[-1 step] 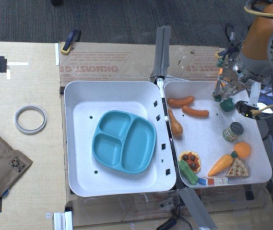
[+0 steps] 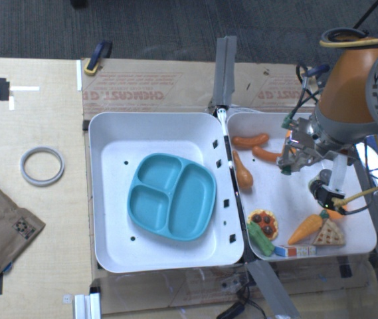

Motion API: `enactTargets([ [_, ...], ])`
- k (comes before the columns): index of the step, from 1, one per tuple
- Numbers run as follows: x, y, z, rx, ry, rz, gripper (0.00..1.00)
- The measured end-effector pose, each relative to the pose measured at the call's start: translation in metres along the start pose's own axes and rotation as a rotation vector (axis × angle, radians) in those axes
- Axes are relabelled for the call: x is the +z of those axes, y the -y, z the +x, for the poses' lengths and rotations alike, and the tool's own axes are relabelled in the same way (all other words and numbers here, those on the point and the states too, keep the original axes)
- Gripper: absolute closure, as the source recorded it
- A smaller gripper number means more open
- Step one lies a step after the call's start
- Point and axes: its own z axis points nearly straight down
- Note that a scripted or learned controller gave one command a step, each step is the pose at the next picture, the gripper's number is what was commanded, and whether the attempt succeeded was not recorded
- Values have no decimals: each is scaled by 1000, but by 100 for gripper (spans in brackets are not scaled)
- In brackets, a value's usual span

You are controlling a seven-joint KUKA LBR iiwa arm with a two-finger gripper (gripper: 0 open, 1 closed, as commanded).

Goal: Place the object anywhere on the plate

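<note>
**Crowded right bin, plate not yet reached**

The blue plate (image 2: 173, 197) lies in the left bin (image 2: 109, 244), with its three compartments bare. All the toy food is seen in the right bin (image 2: 368, 241), across the divider from the plate: two sausages (image 2: 258, 147), a brown drumstick-like piece (image 2: 242, 172), a small pizza (image 2: 263, 222), a green piece (image 2: 261, 241), a carrot (image 2: 306, 229) and a sandwich wedge (image 2: 329, 234).

The end effector (image 2: 293, 159) hangs over the right bin, on the far side of the sausages from the plate. How far it is open cannot be told, and nothing is seen held in it.

Several failures are judged likely. The sausages lie near each other, so one could be nudged aside or two caught together. A rounded piece could slip during the carry. The raised bin walls next to the plate could be clipped, and the piece dropped short.
</note>
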Motion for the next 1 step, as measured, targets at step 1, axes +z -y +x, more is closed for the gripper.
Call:
enactTargets([
  [1,0,8,71,-47,1,-1,100],
])
